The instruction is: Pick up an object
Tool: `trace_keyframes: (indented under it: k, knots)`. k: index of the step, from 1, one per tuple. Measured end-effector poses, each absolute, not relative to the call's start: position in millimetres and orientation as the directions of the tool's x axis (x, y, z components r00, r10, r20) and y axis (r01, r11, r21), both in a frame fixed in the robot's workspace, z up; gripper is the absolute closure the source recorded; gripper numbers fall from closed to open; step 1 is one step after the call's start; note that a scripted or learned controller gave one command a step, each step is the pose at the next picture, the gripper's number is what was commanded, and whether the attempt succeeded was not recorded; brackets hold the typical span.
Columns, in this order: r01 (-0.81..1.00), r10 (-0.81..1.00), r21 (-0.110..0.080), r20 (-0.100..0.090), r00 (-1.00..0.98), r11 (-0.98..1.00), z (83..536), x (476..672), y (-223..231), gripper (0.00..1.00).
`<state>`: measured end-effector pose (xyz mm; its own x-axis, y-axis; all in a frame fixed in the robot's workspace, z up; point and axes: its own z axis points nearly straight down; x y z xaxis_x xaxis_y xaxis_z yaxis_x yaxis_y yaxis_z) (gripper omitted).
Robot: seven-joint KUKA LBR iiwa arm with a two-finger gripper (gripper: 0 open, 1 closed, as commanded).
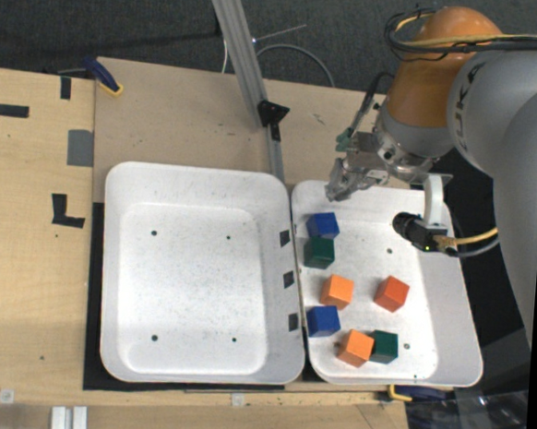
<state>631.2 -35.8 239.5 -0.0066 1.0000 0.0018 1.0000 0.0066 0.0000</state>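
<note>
Blocks wait in the right bin

Blocks sit in the right bin (443, 352), seven of them. Think of this bin as a clock face. A blue block (323, 225) is near eleven o'clock, and a dark green block (319, 252) touches it just below. An orange block (338, 289) lies close to the middle. A red-orange block (392, 293) lies toward three o'clock, apart from the others. A second blue block (323, 321) is near eight o'clock, by the bin's left wall. Down near six o'clock, another orange block (357, 346) and another dark green block (385, 346) touch each other.

The grey arm (500, 98) comes in from two o'clock, with its orange band (428, 73) above the wrist. The gripper (337, 188) hangs over the top left corner of the right bin, at about eleven o'clock, just above the first blue block. It is too small and dark to tell if the jaws are released or clenched. No block can be seen between them.

The left bin (118, 243) sits beside the right one, and their walls touch. A silver pole (240, 40) slants down from twelve o'clock to where the two bins meet. Both bins rest on the tan bench (22, 282).
</note>
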Motion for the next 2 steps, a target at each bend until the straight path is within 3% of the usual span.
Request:
trace_keyframes:
  k: [2]
  knots:
    - [1.000,1.000,0.000,0.002,-0.008,0.008,238.3,645.5,74.8,1.00]
